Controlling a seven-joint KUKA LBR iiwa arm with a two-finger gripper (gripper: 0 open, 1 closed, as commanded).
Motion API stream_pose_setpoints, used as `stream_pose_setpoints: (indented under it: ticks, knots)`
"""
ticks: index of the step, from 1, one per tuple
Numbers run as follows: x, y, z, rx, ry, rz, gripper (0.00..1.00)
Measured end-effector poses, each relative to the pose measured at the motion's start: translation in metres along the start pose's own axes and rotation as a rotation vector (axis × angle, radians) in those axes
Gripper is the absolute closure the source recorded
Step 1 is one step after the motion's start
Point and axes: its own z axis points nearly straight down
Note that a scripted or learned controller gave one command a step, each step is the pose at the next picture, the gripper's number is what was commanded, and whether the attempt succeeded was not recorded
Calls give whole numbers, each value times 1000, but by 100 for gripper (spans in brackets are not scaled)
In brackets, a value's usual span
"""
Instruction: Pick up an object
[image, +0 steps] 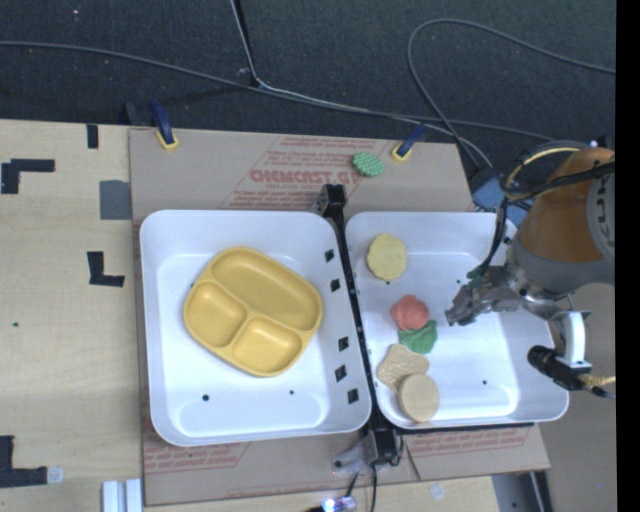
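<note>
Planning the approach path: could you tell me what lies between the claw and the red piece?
In the camera view, only bare white bin floor separates the claw from the red piece.

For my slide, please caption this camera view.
Gripper hovers over right bin beside red piece; yellow tray fills left bin.

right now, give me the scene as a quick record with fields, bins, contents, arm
left bin: holds a yellow divided tray, lying at a slant
right bin: holds five small items, all in its left half
top item: pale yellow round piece
middle items: red piece touching a green piece below it
bottom items: tan piece and a beige round piece, touching
outside bins: green patterned piece on the cardboard behind
arm: over the right bin's right side
gripper: right of the red piece, nothing seen held
</note>
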Motion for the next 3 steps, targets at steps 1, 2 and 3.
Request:
stream_pose_setpoints:
  ticks: [1, 2, 3]
  knots:
    - [-9, -1, -47, -5, -2, 2, 100]
    - [-9, 0, -89, -5, -2, 1, 100]
    - [53, -5, -81, 0, 1, -4, 100]
